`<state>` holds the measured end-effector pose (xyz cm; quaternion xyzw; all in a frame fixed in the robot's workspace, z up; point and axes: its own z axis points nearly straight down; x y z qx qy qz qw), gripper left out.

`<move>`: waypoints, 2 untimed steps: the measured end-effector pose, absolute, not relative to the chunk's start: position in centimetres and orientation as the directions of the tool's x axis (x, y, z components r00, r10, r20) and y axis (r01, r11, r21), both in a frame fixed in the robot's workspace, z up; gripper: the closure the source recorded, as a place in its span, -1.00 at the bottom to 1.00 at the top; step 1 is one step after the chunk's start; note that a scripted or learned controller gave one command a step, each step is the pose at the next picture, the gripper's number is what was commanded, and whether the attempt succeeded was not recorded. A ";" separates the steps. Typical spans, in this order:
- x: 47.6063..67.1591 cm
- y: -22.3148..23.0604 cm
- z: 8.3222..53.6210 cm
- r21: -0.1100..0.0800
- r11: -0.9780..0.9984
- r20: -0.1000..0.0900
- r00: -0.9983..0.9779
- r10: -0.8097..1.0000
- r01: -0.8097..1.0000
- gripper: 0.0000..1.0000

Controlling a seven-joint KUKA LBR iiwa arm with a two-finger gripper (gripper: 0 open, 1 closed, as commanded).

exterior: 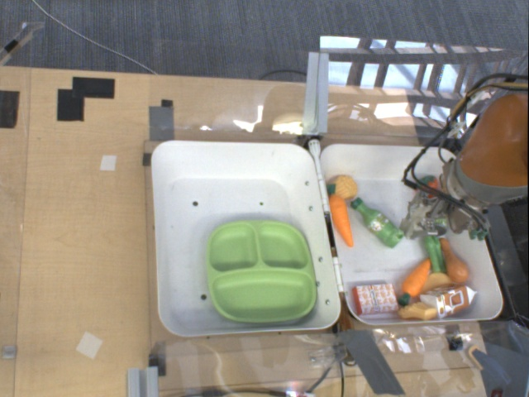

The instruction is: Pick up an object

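The gripper (427, 219) hangs low in the right bin (380, 172), and whether it is spread or closed cannot be told. Just beside it lies a green toy bottle (376, 222), with a carrot (340, 219) beyond and more toy food near the front wall. A green divided plate (260, 271) sits in the left bin (190, 180).

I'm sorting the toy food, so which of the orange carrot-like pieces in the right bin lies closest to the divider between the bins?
The long carrot beside the divider, just left of the green bottle. The other orange pieces lie lower right, near the claw.
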<state>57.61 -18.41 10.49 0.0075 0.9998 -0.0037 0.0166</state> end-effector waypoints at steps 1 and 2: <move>59.1 -12.5 21.8 -0.001 1.000 -0.021 -1.000 -0.007 -0.007 1.00; 58.9 -12.6 21.3 0.000 1.000 -0.011 -1.000 -0.004 -0.004 -1.00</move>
